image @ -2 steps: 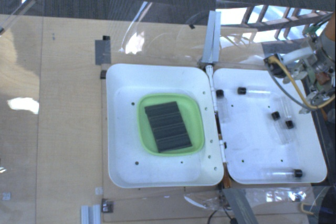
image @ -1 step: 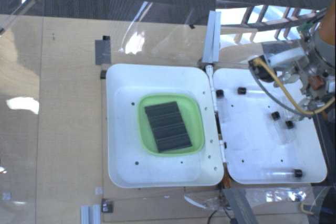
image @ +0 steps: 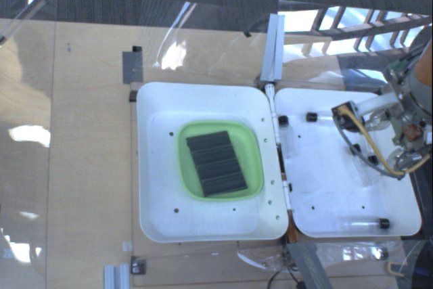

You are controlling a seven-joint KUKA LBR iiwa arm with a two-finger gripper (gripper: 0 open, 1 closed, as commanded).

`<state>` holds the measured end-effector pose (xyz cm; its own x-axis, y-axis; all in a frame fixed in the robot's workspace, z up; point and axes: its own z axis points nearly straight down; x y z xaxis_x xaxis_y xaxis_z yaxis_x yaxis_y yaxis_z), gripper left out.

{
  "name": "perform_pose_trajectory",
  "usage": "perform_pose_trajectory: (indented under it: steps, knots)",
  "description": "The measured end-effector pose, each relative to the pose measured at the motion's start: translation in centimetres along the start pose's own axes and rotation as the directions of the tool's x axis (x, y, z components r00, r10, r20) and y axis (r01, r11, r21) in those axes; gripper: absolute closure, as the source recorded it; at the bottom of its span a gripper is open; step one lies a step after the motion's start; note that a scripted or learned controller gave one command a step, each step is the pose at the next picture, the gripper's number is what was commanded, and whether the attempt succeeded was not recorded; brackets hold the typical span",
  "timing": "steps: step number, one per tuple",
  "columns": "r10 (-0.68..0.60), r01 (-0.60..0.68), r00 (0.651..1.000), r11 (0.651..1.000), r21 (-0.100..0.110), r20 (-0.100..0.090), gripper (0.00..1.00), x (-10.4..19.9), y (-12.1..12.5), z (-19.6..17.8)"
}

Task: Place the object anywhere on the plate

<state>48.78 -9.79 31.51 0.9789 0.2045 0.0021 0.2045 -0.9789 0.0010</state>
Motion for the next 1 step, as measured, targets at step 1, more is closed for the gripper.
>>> perform_pose_trajectory:
  steps: [1]
  knots:
    - [-0.009,0.009,1.000,1.000,0.001,0.001,0.00,-1.32,6.56,5.33]
